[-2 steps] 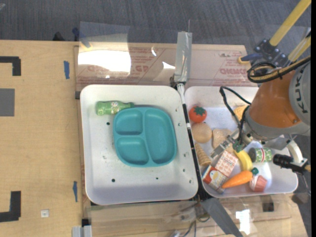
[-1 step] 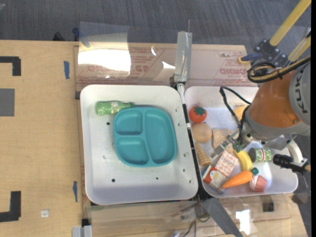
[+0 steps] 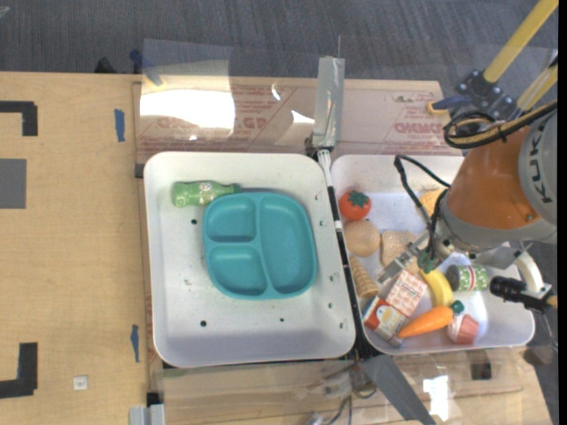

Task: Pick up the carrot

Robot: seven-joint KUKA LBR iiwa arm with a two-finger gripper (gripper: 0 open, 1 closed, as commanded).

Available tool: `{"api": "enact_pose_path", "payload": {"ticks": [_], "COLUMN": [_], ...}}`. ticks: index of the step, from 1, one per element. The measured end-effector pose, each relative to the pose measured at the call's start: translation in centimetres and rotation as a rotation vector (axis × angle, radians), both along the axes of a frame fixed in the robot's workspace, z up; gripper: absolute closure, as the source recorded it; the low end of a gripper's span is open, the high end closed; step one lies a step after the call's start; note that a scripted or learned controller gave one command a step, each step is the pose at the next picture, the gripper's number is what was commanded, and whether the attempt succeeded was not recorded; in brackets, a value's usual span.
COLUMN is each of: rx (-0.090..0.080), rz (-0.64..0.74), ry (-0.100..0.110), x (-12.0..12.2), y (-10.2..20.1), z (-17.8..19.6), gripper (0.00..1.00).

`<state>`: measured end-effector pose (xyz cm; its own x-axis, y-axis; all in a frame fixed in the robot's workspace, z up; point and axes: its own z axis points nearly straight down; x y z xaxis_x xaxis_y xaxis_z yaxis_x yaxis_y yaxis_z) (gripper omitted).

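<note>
carrot (image 3: 427, 320) hemmed by banana (image 3: 438, 286), carton (image 3: 396, 303), cup (image 3: 463, 328)

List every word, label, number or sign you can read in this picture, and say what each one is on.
"KU", large letters cut off at the picture's edge, on the grey arm.
Red print on the clear sheet behind the bins: too blurred to read.
Print on the small carton in the right bin, beside the carrot: too small to read.
Label on the green bottle in the left bin: unreadable.
</note>
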<state>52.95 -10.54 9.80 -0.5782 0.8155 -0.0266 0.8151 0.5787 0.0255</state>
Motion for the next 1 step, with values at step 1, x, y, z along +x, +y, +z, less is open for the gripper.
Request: {"api": "enact_pose_path", "payload": {"ticks": [1], "rx": [0.0], "rz": [0.0], "ry": [0.0], "x": [0.0], "y": [0.0], "z": [0.0], "gripper": [0.0]}}
